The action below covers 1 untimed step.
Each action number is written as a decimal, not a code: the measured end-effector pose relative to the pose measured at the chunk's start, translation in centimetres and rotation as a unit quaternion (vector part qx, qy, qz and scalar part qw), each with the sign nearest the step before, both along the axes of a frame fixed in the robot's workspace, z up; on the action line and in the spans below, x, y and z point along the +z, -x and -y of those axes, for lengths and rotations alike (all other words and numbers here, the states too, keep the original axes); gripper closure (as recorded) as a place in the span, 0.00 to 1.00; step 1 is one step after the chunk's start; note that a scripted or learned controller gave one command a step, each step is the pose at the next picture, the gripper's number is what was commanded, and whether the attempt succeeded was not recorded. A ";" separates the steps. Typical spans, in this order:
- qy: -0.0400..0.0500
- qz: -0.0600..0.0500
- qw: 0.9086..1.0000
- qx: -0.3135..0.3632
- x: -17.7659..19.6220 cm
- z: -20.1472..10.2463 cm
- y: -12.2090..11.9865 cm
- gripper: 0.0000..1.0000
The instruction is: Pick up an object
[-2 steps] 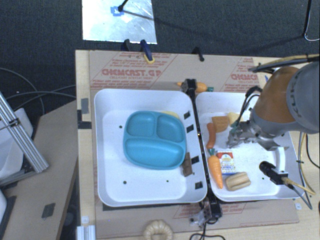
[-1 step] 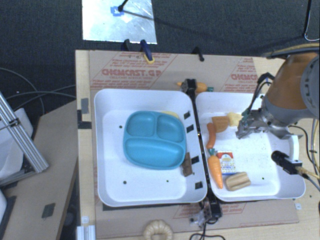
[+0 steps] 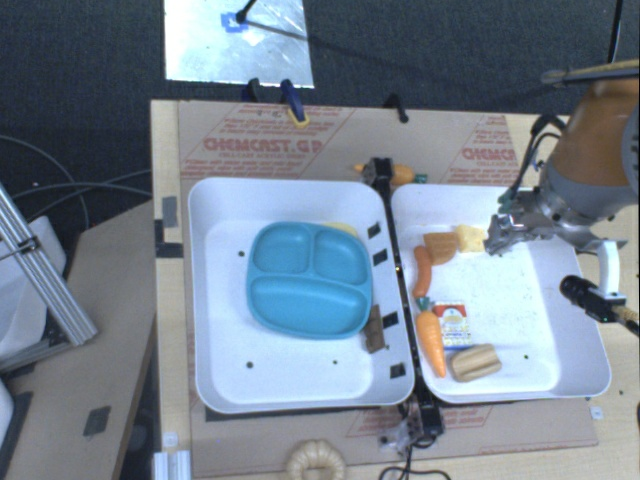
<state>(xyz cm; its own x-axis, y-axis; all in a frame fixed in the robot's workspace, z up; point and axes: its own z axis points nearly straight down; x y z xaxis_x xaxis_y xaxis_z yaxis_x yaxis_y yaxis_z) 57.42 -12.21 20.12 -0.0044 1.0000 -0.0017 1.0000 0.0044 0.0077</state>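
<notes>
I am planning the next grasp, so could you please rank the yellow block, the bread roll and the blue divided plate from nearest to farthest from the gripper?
Measured from the gripper in the camera view:
1. Yellow block, just beside it at the far end of the right bin.
2. Bread roll, at the near end of the same bin.
3. Blue divided plate, over in the left bin.

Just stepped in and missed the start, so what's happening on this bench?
A grey-and-orange robot arm reaches in over the right bin, its gripper beside a pale yellow piece near the back. Toy foods lie loose there: a carrot, a bread roll, a small carton. Nothing looks lifted yet. The left bin holds a blue divided plate.
</notes>
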 end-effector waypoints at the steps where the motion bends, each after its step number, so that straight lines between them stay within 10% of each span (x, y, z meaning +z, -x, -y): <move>1: -0.001 -0.001 1.000 0.000 2.5 0.0 -0.1 1.00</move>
